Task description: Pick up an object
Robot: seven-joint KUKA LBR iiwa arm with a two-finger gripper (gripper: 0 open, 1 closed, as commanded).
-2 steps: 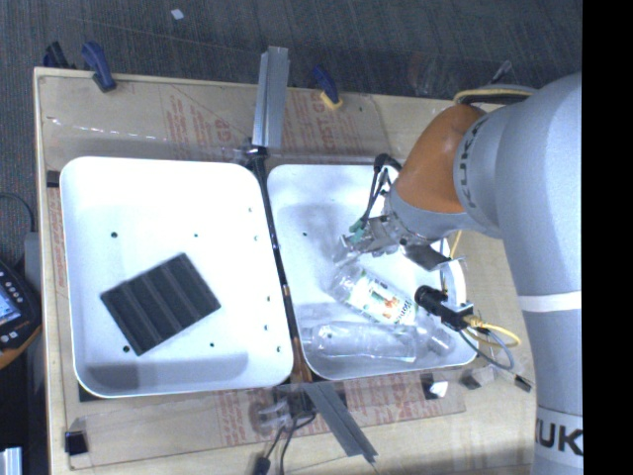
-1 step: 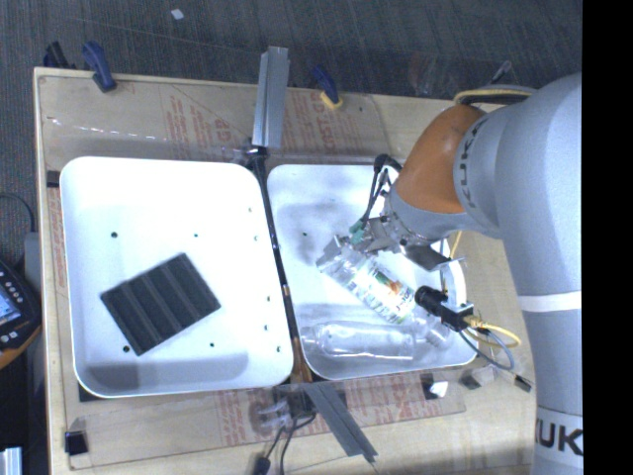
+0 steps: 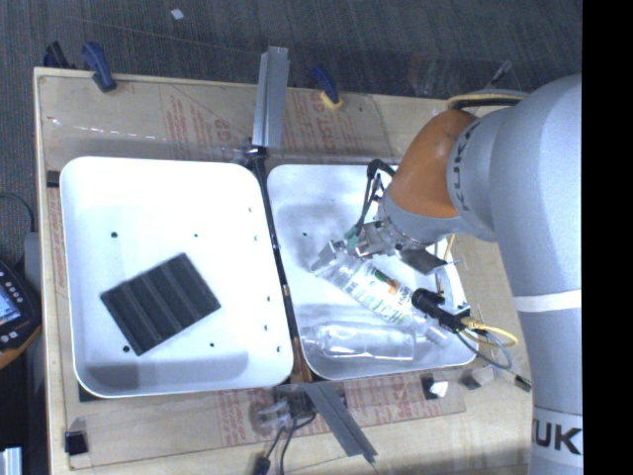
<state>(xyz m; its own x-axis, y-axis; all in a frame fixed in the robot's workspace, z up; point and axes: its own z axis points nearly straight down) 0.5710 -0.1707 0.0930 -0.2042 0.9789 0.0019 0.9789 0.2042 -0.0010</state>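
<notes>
— Clear bottle [image 3: 364,342] on its side, closest to the bench's near edge, in the right bin [image 3: 297,206]: is that the one to take?
— Possibly. Level with it, toward the bench's left edge, a black ribbed mat [image 3: 160,303] lies flat in the left bin [image 3: 119,201]; I'd judge it too flat to pinch.
— And farther back?
— A labelled bottle [image 3: 384,295] lies slantwise just behind the clear one. The pincer [image 3: 358,241] hangs low near its far end, so that looks like the target.
— Open or closed?
— I cannot tell; the wrist hides it.
— How to grasp well?
— Straddle the labelled middle across its width. Thin plastic probably slips and crumples, so close gently, then lift straight up, clear of the near bottle.
</notes>
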